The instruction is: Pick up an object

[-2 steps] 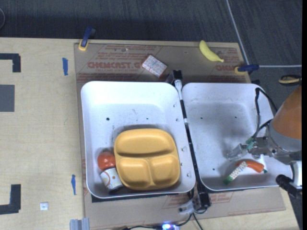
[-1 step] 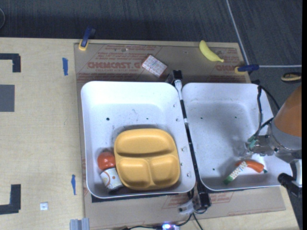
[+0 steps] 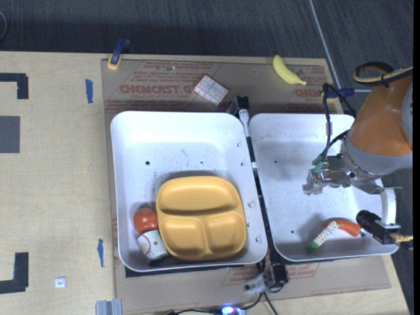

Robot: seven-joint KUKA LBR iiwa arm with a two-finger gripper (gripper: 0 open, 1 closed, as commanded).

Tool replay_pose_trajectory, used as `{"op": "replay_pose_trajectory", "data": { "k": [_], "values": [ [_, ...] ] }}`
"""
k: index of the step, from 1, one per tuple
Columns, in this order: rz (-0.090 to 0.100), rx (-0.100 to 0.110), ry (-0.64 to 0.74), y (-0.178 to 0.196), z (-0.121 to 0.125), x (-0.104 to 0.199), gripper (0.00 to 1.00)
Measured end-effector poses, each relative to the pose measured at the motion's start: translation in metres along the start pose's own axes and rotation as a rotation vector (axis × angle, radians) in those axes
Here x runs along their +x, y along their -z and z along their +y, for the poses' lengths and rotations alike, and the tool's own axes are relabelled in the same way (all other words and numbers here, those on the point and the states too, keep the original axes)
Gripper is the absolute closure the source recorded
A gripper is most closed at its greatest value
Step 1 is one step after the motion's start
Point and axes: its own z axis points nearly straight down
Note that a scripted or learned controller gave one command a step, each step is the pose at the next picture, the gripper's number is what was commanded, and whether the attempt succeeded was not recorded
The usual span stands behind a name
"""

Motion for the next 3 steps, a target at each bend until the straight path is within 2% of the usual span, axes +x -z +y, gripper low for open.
{"op": "replay_pose_trajectory", "data": {
  "k": [1,2,3],
  "values": [
    [0.0,0.0,-0.001,0.0,0.0,-0.001,0.0],
    [-0.001,-0.002,-0.003,-0.081,-0.017,0.002,0.0],
    [-0.001,-0.004,-0.002,-0.08,-0.031,0.006,0.0]
  ]
}}
